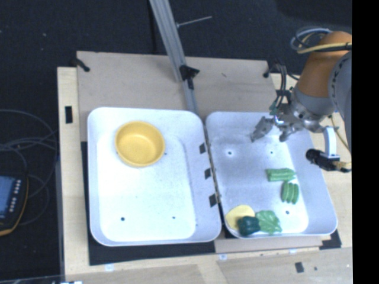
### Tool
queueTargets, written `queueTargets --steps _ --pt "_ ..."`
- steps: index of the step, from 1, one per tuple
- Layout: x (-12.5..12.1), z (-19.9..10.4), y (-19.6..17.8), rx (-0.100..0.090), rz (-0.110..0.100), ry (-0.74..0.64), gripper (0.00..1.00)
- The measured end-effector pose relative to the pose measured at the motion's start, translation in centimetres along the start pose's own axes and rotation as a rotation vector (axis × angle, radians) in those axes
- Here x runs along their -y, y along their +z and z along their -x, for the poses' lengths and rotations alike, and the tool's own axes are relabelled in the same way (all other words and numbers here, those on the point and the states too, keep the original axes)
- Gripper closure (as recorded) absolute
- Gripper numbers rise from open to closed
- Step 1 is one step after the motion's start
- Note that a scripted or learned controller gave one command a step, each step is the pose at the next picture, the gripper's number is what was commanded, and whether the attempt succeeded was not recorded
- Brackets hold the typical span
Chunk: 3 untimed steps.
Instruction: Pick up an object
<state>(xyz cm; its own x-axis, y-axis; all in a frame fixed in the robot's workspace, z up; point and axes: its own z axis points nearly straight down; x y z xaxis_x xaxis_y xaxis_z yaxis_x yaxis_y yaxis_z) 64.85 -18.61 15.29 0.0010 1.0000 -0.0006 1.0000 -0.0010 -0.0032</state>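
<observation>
The grey arm with the orange band reaches in from three o'clock, and its two-finger gripper (271, 130) hangs over the upper part of the right shallow white bin (237, 158). The two fingers stand apart, spread like an open fork, and nothing lies between them. The floor of the bin just below the gripper is bare, so it seems the arm is placed here only as a waiting or approach position, not as a grasp.

The possible things to pick lie well apart from the gripper, toward five and six o'clock of the same bin. A small light green block (279, 174) lies at about four o'clock from the bin's centre, and a short green ribbed piece (290, 191) lies just beside it, lower. In the lower corner a pale yellow rounded piece (237, 213), a dark green lumpy piece (249, 225) and a light green leafy piece (269, 220) are crowded together, touching.

A round yellow bowl (140, 144) stands alone in the left white bin (148, 212), at about ten o'clock.

The two separate green things look easier to take, because they have free space around them.
</observation>
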Motion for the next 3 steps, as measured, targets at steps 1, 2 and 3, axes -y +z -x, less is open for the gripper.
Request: queueTargets --steps 1,2,3 --pt "0.1 0.0 5.2 0.000 0.000 -0.001 0.00" --pt "-0.1 0.1 3.9 0.001 0.005 -0.001 1.00" --pt "-0.4 0.5 -0.5 0.000 0.008 -0.001 1.00"
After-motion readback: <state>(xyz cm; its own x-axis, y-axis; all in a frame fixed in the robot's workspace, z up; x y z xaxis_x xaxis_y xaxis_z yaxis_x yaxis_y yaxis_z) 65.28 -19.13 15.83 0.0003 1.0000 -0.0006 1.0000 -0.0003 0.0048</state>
